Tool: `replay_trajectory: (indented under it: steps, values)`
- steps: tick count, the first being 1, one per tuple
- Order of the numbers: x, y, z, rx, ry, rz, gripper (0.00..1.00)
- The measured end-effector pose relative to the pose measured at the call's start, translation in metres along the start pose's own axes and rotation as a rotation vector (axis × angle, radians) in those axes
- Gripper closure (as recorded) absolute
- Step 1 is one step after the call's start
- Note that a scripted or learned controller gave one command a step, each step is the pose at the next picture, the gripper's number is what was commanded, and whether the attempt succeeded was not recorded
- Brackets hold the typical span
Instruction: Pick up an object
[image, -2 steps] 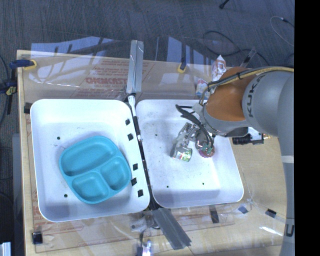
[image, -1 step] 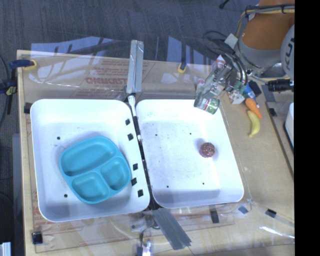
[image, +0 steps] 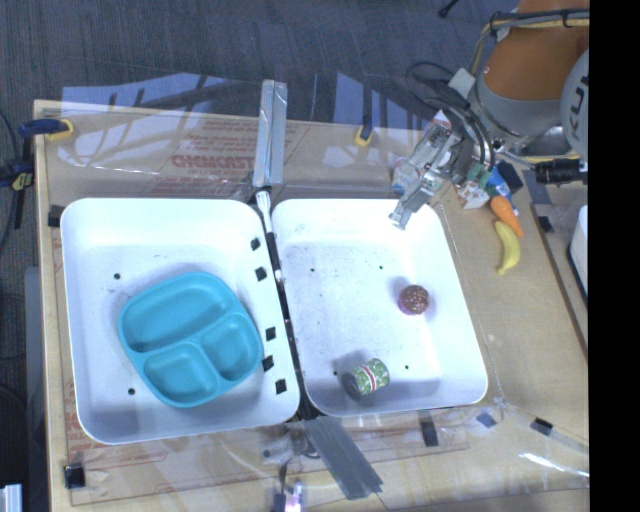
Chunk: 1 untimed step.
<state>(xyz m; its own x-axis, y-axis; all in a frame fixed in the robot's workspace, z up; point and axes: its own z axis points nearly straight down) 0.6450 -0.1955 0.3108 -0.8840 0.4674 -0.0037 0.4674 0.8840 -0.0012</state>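
Observation:
A small dark red ball (image: 414, 299) lies toward the right side of the right bin (image: 330, 330). A green and white can (image: 368, 377) lies on its side near that bin's front edge. My gripper (image: 408, 205) hangs over the bin's far right corner, well above and behind both objects. Nothing is between its fingers that I can see. A blue divided plate (image: 190, 338) rests in the left bin (image: 100, 260).
A metal divider bar (image: 270, 130) stands behind the seam between the bins. An orange carrot toy (image: 503, 210) and a yellow banana toy (image: 509, 250) lie on the bench right of the right bin. Cables hang around the wrist.

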Motion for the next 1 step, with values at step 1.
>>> replay_trajectory:
  steps: [1]
  values:
    - [0.0222, -0.0262, 0.1709, 0.001, 0.005, 0.013, 0.0]
